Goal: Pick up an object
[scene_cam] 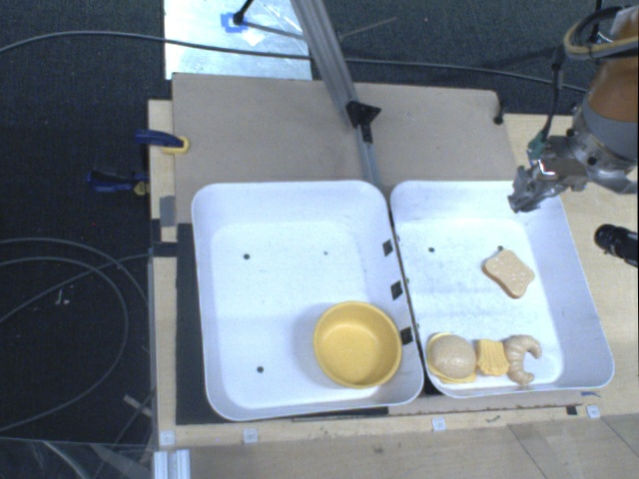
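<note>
A tan slice of toy bread [508, 272] lies in the right bin [469, 218], near its right side. Along that bin's front edge sit a pale round bun [451, 356], a yellow piece [489, 357] and a beige croissant-like piece [522, 355], packed side by side. A yellow bowl [356, 343] rests in the left bin [270, 257] at its front right corner. My gripper [526, 194] hangs over the right bin's far right corner, above and behind the bread slice, with nothing visible between its fingers.
The two white bins meet at a central divider with black clips [396, 289]. A grey pole [334, 63] slants over the cardboard behind the bins. A blue and yellow clamp [160, 141] sits at the bench's left edge.
</note>
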